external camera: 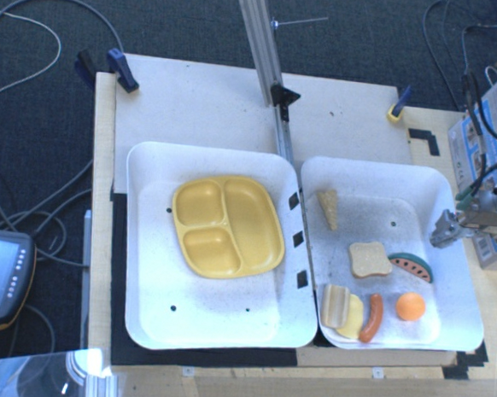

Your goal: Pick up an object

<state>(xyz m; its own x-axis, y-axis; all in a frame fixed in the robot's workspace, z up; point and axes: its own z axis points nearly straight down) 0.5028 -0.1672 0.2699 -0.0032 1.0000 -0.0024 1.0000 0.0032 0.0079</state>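
The right bin [421, 183] holds several toy foods: a tan wedge [328, 208], a bread slice [369, 259], a watermelon slice [413, 266], an orange ball [410, 307], a red sausage [372, 318] and a sandwich piece [342, 310]. My gripper [445, 231] hangs at the right rim of this bin, to the right of the watermelon slice and apart from every food item. Nothing shows between its tips.
The left bin [143, 228] carries a yellow divided plate [227, 226]. A metal rail [269, 49] runs from the top down between the bins. Clamps sit at the bench's back corners, and cables and a pendant lie on the floor at left.
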